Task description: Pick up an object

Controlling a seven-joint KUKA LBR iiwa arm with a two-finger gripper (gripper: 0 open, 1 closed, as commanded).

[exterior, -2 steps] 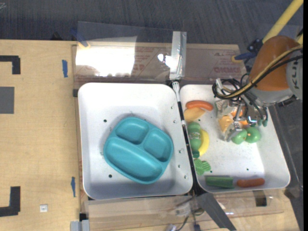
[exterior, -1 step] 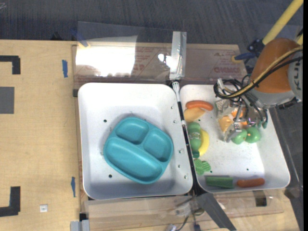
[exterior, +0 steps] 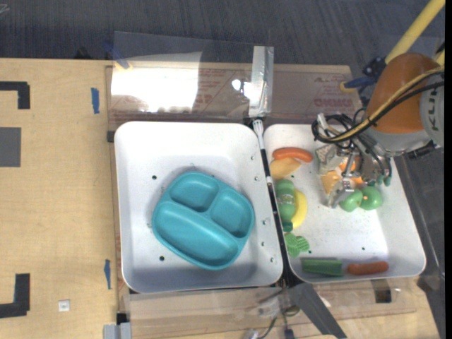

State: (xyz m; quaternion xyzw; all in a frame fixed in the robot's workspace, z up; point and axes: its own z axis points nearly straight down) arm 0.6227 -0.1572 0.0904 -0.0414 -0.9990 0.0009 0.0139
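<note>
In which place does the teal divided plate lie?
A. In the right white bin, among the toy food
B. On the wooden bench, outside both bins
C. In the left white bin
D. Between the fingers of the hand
C: the teal divided plate rests on the floor of the left white bin, while the toy food lies in the right white bin, where the hand works.

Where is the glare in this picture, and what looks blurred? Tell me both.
Camera view: strong glare on the clear sheet behind the left bin, with a bright spot on its taped edge; the gripper and toys beneath it look soft and cluttered, hard to separate; the teal tray is evenly lit and sharp.
</note>
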